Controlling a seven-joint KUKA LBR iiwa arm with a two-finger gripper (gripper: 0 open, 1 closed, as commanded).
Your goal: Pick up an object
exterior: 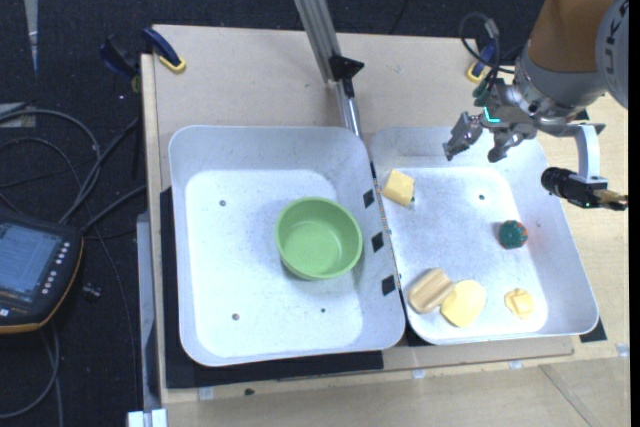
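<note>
Pincer spread above the right bin

Bench (250,75) of pale board fills the middle of the frame, and we see two shallow white bins side by side on it. The left bin (200,215) carries a green bowl (319,237) near its centre. The right bin (560,245) holds a yellow block (399,187) at its upper left, a dark green ball (513,234) toward its right, and along its lower part a tan piece (429,289), a round yellow piece (463,303) touching it, and a small yellow toy (518,302) apart to the right. At the upper right of the frame the pincer (483,143) hangs over the right bin's far edge, fingers spread, nothing between them. Around the bench we see dark carpet with loose cables, a handheld screen (30,265) at the left edge, and a grey metal pole (310,5) slanting down from the top.
</note>
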